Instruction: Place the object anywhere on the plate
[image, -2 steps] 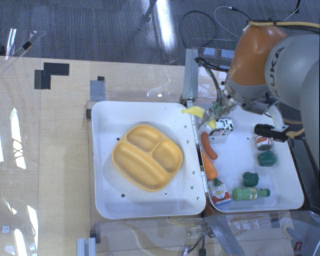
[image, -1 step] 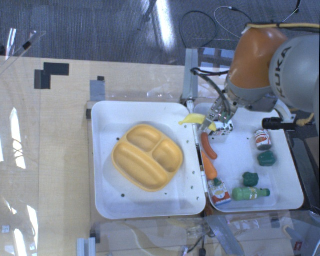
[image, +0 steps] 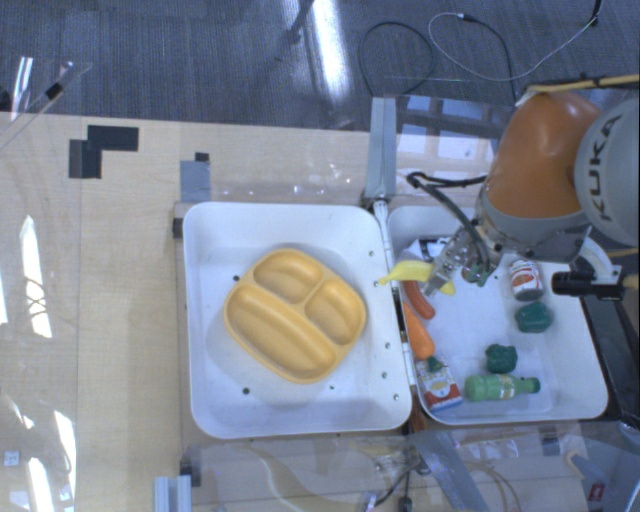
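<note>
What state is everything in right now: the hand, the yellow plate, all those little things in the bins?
hand: low over the right bin, at the banana
banana: on the right bin's left rim
plate: flat in the left bin, nothing on it
hot dog: lying flat
carrot: lying flat
green bottle: on its side
can: in the right bin
</note>
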